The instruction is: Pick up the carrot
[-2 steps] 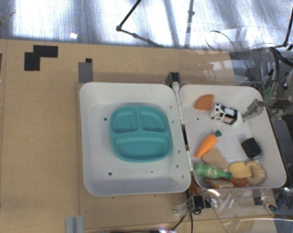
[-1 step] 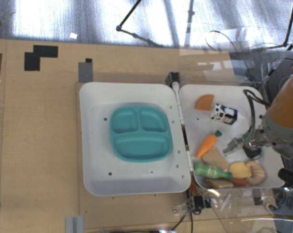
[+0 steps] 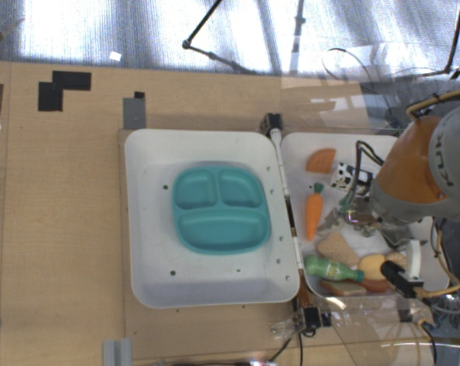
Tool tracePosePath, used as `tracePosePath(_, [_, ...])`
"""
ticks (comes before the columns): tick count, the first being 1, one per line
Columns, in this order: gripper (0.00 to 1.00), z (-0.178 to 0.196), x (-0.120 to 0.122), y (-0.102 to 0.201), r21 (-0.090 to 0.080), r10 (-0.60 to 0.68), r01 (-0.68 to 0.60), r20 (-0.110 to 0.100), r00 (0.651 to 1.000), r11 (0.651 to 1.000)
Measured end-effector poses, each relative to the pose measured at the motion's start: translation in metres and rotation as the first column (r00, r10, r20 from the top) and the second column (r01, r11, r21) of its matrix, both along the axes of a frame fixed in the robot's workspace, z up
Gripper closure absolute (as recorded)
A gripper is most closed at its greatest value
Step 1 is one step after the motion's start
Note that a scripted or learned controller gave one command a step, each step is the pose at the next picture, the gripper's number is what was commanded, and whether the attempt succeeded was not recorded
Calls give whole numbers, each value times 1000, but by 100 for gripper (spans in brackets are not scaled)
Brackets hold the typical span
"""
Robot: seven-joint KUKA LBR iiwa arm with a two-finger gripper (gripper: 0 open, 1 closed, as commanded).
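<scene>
The carrot (image 3: 313,215), orange with a green top, lies lengthwise on the floor of the right bin (image 3: 294,166), close to its left wall. My gripper (image 3: 337,213) hangs just to the right of the carrot, low over the bin, below the orange band of the arm (image 3: 416,170). Its two fingers stand apart, open, with nothing between them. The carrot lies beside the gripper, apart from it.
In the right bin also lie an orange wedge (image 3: 321,159), a black-and-white toy (image 3: 342,175), a bread slice (image 3: 337,247), a green bottle (image 3: 332,268) and a yellow fruit (image 3: 374,265). The left bin (image 3: 149,227) holds a teal divided plate (image 3: 220,208).
</scene>
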State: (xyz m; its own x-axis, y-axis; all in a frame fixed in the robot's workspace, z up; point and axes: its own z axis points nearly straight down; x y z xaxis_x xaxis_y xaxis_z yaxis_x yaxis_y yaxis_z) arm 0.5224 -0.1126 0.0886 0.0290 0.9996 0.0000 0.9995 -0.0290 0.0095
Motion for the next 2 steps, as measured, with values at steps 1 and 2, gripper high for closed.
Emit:
tracePosePath(1, [0, -1, 36, 12, 6, -584, 584, -4, 812, 812])
tracePosePath(2, [100, 12, 40, 13, 9, -571, 571, 3, 821, 821])
